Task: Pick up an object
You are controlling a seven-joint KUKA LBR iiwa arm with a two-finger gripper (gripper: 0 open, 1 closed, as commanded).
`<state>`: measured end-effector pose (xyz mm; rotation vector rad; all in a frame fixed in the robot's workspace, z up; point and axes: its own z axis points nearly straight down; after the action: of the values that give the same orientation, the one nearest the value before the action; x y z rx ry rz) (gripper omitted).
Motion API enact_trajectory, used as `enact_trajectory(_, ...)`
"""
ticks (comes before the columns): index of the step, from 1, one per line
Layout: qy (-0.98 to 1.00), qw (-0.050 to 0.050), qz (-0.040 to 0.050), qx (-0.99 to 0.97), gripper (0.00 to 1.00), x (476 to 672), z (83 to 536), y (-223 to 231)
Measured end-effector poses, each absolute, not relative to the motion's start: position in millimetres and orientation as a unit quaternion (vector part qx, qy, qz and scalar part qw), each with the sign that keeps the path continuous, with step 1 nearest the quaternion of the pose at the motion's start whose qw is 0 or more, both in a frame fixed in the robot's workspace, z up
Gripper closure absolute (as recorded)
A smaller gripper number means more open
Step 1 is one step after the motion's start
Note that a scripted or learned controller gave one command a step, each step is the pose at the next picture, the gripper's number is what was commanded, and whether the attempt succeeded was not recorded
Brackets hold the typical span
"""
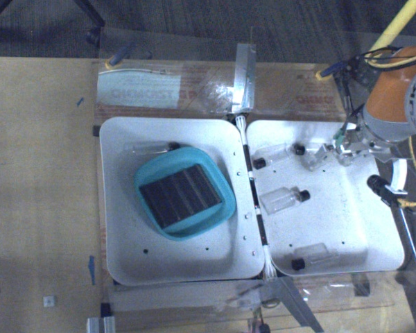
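Note:
The right bin (347,220) holds several small clear bottles with black caps: one near its left wall (269,156), one in the middle (283,199), and one by the front edge (312,257). Another clear bottle (312,156) lies near the back, just left of my gripper (344,146). The gripper hangs low over the bin's back right part, below the arm's orange band (388,96). In the left bin (118,207), a teal dish with a dark ribbed insert (184,193) lies tilted, and a thin clear item (152,147) rests behind it.
A metal divider post (244,78) stands behind the seam between the bins. A taped plastic sheet (142,89) lies on the bench at the back left. Cables and a black part (383,187) hang at the right bin's right wall.

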<state>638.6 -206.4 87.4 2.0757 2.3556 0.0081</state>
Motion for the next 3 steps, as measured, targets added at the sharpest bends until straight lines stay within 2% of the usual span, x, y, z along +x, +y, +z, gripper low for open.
enact_trajectory(1,0.762,-0.003,-0.0046,0.648,0.0,661.6,86.1,-194.9)
enact_trajectory(2,0.758,-0.004,-0.0064,0.652,0.0,663.3,86.3,-177.2)
enact_trajectory(3,0.747,-0.002,-0.0038,0.665,0.0,665.3,86.7,-158.1)
